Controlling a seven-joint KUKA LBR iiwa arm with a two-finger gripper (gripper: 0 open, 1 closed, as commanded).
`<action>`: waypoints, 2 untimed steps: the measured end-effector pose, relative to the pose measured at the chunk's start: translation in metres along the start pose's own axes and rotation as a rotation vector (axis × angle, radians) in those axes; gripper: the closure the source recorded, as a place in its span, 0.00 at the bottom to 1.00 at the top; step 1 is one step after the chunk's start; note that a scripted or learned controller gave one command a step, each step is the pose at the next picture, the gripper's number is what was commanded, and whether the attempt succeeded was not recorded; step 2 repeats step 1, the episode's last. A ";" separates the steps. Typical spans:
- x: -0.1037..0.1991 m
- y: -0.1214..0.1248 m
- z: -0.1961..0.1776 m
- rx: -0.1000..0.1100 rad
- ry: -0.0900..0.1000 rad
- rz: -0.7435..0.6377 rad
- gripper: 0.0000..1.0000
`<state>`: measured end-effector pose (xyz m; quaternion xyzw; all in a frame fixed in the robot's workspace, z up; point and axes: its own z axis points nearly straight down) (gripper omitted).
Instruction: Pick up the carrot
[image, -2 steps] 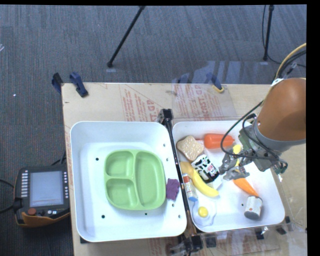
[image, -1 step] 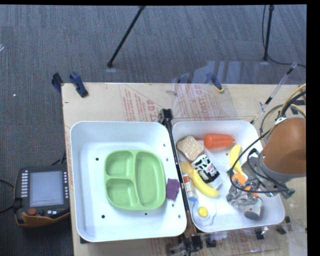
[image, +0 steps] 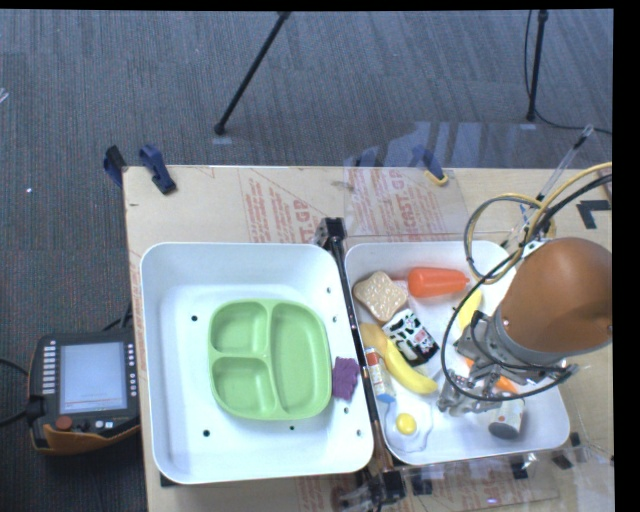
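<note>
The orange carrot lies on its side at the back of the right bin, just right of a slice of bread. My gripper hangs low over the front half of that bin, under the arm's orange band. It is well in front of the carrot and apart from it. Cables and the wrist body hide much of the gripper. The carrot is in full view, with nothing touching it from above.
The right bin also holds a black-and-white carton, a banana, a fried egg and a grey-white piece. The left bin holds a green divided plate and a purple item. A pendant lies left of the bench.
</note>
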<state>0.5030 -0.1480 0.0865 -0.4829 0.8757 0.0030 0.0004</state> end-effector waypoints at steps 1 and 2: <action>-0.044 -0.008 -0.120 0.015 -0.006 0.141 1.00; -0.044 -0.008 -0.120 0.015 -0.006 0.141 1.00</action>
